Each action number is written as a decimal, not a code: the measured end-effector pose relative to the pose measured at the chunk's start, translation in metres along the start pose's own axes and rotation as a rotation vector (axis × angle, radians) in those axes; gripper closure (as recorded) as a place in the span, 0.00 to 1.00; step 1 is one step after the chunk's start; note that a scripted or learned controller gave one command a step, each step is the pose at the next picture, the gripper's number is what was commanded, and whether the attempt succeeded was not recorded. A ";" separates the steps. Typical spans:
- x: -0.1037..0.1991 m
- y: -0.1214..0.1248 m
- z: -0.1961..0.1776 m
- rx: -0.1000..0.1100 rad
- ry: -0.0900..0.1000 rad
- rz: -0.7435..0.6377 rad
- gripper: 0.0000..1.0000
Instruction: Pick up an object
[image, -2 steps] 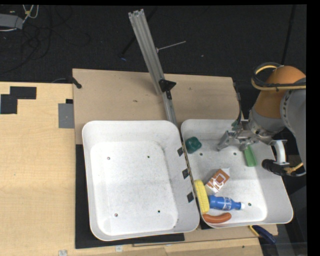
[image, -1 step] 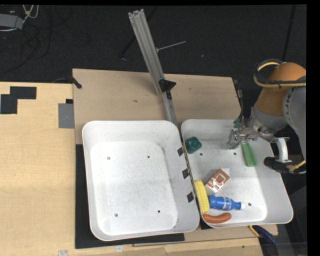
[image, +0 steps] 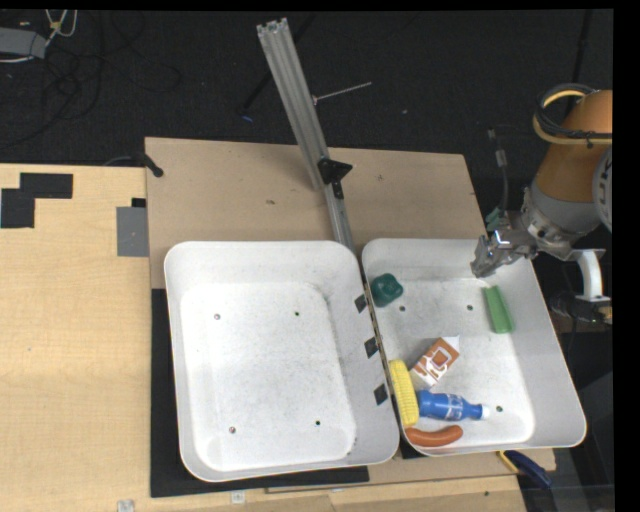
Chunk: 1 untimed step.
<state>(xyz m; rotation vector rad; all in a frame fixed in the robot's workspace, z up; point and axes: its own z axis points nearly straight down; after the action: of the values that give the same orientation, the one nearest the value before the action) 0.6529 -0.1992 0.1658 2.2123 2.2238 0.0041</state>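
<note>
The right bin (image: 530, 350) holds several objects: a dark green lump (image: 386, 290) near its back left, a light green block (image: 497, 309) at the right, a brown and white packet (image: 436, 362) in the middle, a yellow corn cob (image: 404, 391) along the left wall, a blue bottle (image: 448, 407) and a red sausage (image: 435, 435) at the front. My gripper (image: 487, 257) hangs over the bin's back right corner, a little above and left of the light green block. Nothing shows between its fingers.
The left bin (image: 265, 360) lies beside the right one, with black clips (image: 370, 345) on the shared wall. A metal rail (image: 305, 125) slants from the back down to the bins' junction. The arm's orange band (image: 572, 150) stands at the right edge.
</note>
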 end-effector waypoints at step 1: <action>0.000 0.001 -0.043 0.001 0.000 0.000 1.00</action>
<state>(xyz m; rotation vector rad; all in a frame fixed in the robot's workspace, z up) 0.6541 -0.1987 0.2091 2.2127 2.2251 0.0029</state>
